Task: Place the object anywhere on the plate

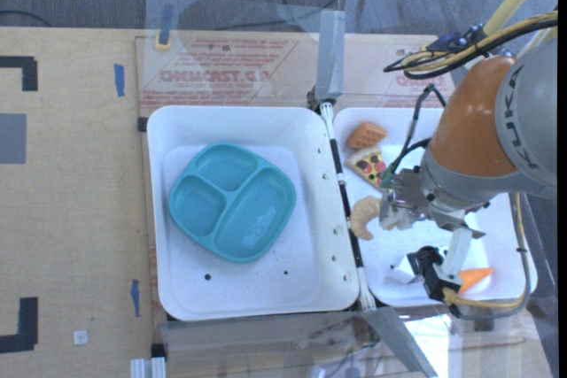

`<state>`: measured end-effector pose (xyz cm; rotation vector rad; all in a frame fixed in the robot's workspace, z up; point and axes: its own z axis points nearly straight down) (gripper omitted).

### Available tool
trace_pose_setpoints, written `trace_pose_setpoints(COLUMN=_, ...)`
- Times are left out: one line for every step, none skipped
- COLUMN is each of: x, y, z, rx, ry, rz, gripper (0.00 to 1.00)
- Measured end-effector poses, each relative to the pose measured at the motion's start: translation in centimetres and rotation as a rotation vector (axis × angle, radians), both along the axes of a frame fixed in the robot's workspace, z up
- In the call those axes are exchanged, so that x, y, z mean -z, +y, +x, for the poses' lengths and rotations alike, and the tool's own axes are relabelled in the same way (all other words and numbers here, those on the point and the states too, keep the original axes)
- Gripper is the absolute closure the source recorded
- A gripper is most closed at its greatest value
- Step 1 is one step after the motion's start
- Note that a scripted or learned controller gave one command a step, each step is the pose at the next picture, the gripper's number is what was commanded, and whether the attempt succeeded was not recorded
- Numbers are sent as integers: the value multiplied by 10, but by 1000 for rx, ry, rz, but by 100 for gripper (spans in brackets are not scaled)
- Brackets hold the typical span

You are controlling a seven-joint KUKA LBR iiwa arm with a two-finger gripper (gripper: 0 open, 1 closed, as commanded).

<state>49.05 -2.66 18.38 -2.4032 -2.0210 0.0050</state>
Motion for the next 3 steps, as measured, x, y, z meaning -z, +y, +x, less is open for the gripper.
trace_pose_setpoints(x=-61, y=58, z=55, rx=-60, ry=-2, rz=0, gripper=100)
trace_pose_setpoints(x=-52, y=134, z=66, rx=-32, ry=-4, rz=0, gripper=100)
trace_pose_setpoints(x=-52, y=135, z=66, rx=-33, ry=-3, rz=0, gripper=0)
